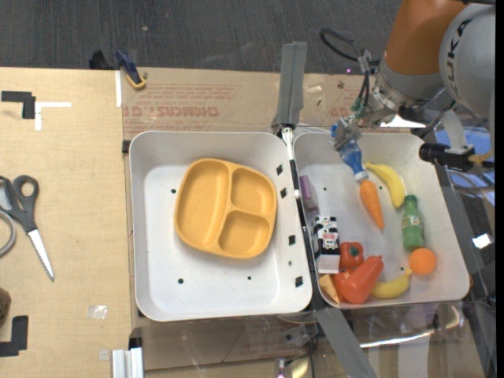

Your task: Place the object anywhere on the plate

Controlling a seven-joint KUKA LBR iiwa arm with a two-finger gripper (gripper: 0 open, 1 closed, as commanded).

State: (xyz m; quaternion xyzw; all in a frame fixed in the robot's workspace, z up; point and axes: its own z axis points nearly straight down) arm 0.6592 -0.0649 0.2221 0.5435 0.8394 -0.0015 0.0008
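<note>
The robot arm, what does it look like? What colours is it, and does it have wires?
The arm is chunky and rounded, grey with a wide orange band above the wrist. Dark letters are printed on its grey shell. Thin black cables loop beside the wrist. At its end sits a small metal-looking gripper with bluish parts near the tip.
</note>
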